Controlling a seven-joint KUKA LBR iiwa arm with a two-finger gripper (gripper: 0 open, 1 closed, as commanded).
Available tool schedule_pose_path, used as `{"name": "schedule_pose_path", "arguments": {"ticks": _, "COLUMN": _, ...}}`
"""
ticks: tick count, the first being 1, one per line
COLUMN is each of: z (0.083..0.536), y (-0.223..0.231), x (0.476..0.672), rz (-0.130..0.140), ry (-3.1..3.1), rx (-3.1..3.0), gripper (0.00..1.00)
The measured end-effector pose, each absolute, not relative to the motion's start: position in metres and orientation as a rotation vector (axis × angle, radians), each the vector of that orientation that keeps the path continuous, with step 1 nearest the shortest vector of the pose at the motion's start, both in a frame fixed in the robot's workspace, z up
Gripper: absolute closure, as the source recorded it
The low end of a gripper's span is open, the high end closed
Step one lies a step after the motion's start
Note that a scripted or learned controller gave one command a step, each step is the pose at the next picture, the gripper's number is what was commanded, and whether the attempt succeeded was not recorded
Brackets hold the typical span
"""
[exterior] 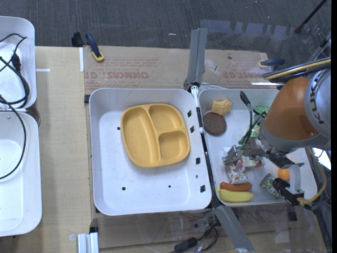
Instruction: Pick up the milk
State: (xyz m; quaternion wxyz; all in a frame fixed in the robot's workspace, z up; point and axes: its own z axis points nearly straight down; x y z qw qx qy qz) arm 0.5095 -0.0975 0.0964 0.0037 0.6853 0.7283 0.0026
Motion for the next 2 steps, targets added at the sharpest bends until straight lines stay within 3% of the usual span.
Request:
{"name": "schedule_pose_path", "arguments": {"ticks": 1, "z": 0.106, "y": -0.096, "x": 0.511, "rz": 0.013, "ry": 2.282, "rx": 2.15, "gripper": 1.0}}
{"name": "schedule_pose_path", "arguments": {"ticks": 2, "z": 0.221, "y": -0.058, "x": 0.518, "rz": -0.003, "ry": 2.382, "rx": 2.049, "gripper": 1.0}}
